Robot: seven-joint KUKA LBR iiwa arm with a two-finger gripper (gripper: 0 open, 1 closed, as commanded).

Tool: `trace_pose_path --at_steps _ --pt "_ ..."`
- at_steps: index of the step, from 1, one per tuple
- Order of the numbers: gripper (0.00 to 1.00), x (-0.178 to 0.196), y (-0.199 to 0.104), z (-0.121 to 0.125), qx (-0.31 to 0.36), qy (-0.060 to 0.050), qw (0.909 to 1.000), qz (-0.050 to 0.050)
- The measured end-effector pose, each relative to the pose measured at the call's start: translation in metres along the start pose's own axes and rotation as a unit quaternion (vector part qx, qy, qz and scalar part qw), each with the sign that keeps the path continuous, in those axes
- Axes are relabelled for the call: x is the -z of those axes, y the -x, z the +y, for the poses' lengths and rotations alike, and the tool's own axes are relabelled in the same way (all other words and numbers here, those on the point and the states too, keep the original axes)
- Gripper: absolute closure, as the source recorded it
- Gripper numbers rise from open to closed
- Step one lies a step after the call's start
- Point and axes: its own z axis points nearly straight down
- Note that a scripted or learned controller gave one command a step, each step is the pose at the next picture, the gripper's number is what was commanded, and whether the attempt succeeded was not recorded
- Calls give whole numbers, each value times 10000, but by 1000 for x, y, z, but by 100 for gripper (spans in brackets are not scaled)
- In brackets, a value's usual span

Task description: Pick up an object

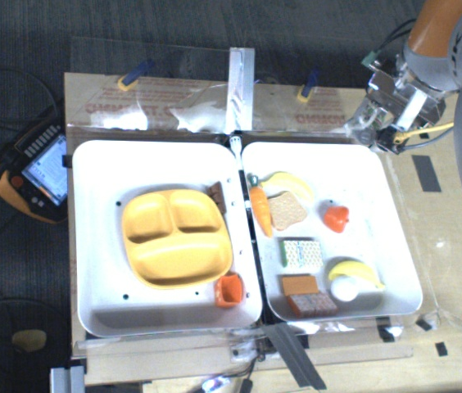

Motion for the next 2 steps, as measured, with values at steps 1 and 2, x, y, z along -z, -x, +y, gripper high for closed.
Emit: trace_pose_path --at_steps 1,2 --pt "100 -93 -8 -97 201 -17 9998 5" --pt "100 -173 -4 -60 1385 -6 9904 7"
